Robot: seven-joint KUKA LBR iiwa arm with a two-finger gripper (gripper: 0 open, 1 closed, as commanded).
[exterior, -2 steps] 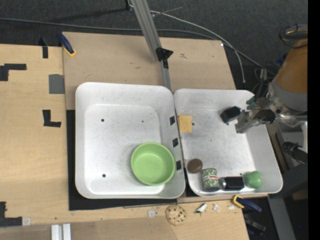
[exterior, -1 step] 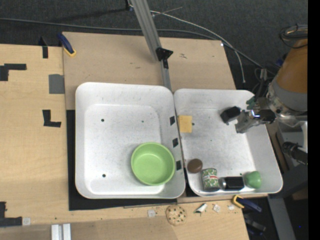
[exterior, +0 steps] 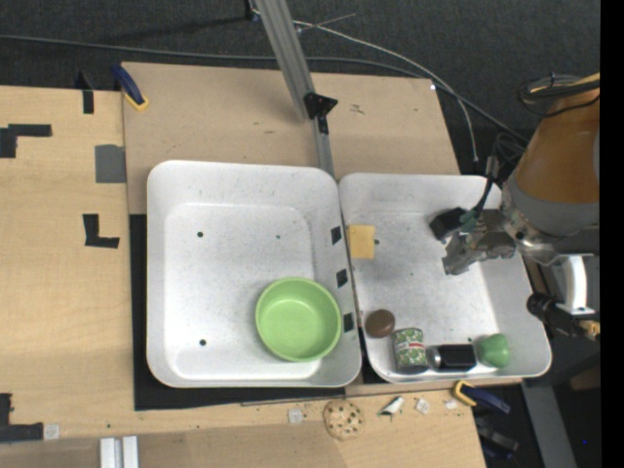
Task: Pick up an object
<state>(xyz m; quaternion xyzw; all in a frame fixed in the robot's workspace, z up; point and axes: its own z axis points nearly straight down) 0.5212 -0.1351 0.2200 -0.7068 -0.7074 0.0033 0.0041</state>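
Note:
The right bin (exterior: 419, 198) holds several small objects. A yellow block (exterior: 362, 241) lies by its left wall. Along the front wall sit a brown round piece (exterior: 379, 322), a green-labelled can (exterior: 409, 349), a black object (exterior: 453, 357) and a green rounded object (exterior: 493, 350). My gripper (exterior: 460, 250) is over the right side of this bin, above bare floor and well behind the front row. Nothing shows in its grasp.
In the left bin (exterior: 195, 193), a light green bowl (exterior: 297, 318) sits at the front right. A metal pole (exterior: 292, 57) slants down to the gap between the bins. A cookie-like disc (exterior: 340, 418) and scraps lie on the bench in front.

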